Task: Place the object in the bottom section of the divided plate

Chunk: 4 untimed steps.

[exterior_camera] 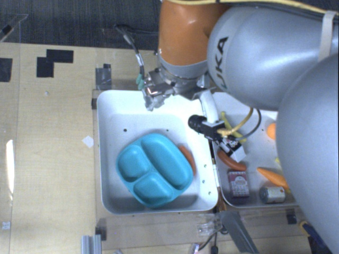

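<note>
A blue divided plate (154, 169) with three sections lies in the left white bin (111, 126), toward its front. All three sections look bare. An orange elongated object (186, 157) lies on the bin floor against the plate's right rim. My gripper (152, 92) hangs over the bin's back edge, well behind the plate, and I see nothing held in it.
The right bin (225, 197) holds a reddish sausage (231, 161), a dark red packet (239, 183), a silver can (272, 194), an orange carrot-like piece (272, 176) and another orange item (270, 132). The arm covers most of that bin.
</note>
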Tool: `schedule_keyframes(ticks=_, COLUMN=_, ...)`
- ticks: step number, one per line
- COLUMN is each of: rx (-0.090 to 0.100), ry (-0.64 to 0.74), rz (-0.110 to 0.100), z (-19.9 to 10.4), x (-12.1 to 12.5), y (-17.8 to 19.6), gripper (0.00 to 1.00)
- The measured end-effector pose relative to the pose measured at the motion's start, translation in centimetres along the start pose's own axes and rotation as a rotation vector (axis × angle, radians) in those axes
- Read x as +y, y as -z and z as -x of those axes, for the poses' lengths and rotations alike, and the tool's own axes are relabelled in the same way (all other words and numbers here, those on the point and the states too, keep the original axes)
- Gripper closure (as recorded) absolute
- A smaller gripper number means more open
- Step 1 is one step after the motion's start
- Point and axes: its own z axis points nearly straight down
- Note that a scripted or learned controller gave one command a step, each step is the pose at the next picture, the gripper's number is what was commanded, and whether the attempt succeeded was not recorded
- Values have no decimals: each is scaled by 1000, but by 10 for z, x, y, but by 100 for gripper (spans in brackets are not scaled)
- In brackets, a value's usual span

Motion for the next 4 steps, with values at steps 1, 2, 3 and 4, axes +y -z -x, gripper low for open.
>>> schedule_keyframes(ticks=1, rx=-1, ry=127, rz=1, z=17, x=56, y=76, gripper=100)
schedule_keyframes(ticks=2, rx=1, ry=646, rz=-1, z=9, x=80, y=-53, gripper=100)
schedule_keyframes(ticks=3, rx=1, ry=521, rz=-1, z=14, x=69, y=-64, gripper=100)
schedule_keyframes(ticks=4, rx=1, ry=203, rz=-3, z=-8, x=49, y=-147, gripper=100)
